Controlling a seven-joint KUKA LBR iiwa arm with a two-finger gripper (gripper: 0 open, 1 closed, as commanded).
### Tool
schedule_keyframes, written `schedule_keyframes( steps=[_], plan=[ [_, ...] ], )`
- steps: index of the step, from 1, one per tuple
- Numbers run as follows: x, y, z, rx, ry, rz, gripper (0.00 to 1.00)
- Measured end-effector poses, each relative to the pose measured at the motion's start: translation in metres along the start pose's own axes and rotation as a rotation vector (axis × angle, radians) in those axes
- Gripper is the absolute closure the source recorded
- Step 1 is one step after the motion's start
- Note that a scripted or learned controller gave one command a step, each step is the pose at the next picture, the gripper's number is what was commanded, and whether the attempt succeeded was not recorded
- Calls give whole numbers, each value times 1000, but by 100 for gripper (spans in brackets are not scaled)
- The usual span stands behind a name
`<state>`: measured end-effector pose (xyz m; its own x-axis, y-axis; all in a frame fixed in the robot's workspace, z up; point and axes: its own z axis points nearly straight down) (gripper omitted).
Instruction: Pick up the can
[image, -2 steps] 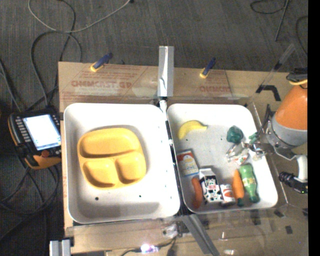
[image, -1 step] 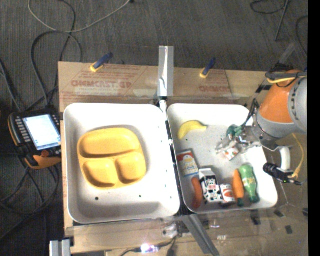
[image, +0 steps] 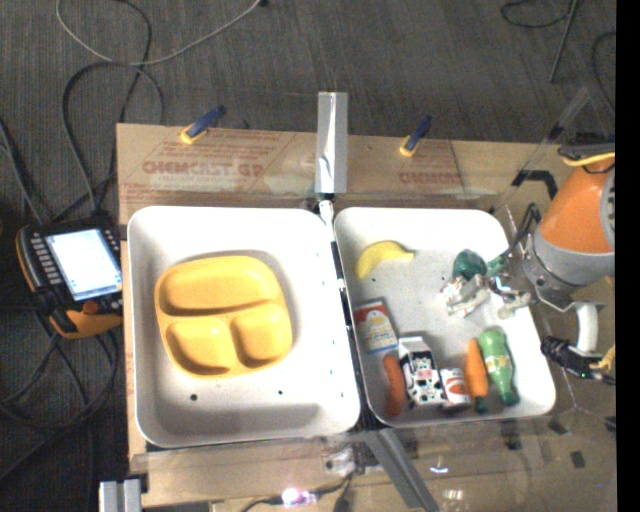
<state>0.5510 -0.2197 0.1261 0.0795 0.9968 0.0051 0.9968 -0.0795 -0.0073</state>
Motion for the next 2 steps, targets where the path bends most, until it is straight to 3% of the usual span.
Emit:
schedule_keyframes(
  steps=[1,2],
  plan=[
    [16,-47,31,0,0,340,0],
    [16,-42,36,-9,4,194,0]
  ],
)
